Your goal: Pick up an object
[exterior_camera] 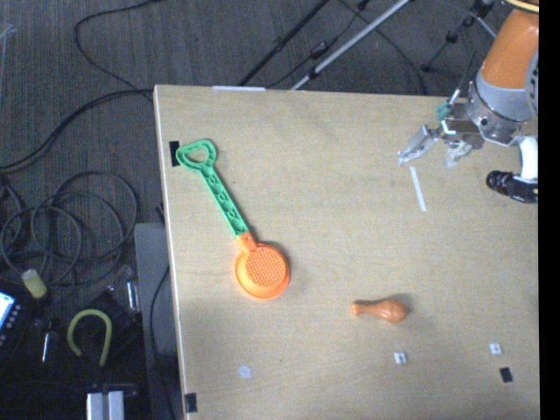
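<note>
A: What lies on the bench in the camera view?

B: A tan bench top [350, 191] fills most of the picture. On its left part lies a strainer spoon [234, 224] with a green handle and a round orange mesh head. The handle's looped end points to the far left corner and the head lies nearer the front edge, so the tool runs at a slant.

A: Anything else to pick up?

B: Yes, a small orange pear-shaped object [381, 309], perhaps a toy drumstick, lies on its side right of the strainer's head and well apart from it. A thin white stick [418, 189] lies farther back, toward the right.

A: And the arm?

B: The arm [509, 55] comes in at the upper right, orange band above a grey wrist. The gripper [435, 147] points left, its metal fingers spread apart with nothing between them. It sits just above the far end of the white stick; whether it touches the stick, I cannot tell. It is well apart from the strainer spoon and the orange object.

A: Beyond the bench?

B: Dark carpet with black cables [70, 208] at the left.
</note>
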`<state>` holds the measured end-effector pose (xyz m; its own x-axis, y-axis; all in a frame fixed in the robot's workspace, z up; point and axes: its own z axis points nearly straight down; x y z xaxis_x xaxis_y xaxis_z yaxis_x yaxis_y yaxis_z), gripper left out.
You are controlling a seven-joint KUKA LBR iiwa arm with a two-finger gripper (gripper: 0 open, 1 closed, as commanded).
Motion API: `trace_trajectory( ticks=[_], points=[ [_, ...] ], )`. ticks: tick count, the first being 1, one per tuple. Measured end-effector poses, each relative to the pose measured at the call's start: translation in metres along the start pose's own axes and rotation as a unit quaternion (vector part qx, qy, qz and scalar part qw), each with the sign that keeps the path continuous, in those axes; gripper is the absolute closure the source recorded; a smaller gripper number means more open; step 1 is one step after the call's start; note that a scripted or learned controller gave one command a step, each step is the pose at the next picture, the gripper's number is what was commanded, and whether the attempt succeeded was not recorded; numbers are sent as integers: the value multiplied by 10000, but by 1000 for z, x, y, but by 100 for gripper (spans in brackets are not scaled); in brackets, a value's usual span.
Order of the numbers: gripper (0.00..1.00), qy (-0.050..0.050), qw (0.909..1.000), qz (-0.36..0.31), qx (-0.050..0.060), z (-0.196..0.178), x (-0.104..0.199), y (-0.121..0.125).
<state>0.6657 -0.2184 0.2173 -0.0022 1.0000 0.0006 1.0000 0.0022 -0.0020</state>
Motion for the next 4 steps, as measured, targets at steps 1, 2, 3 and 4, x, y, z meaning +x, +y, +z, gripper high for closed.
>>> trace_trajectory(
  ticks=[1,2,3,4],
  points=[
    [0,-21,9968,-796,6,133,-4,2],
    [0,-27,9747,-2235,-15,112,-4,4],
    [0,-28,9747,-2236,-13,112,-4,4],
    [0,-14,9330,-3598,-13,132,13,4]
  ],
)
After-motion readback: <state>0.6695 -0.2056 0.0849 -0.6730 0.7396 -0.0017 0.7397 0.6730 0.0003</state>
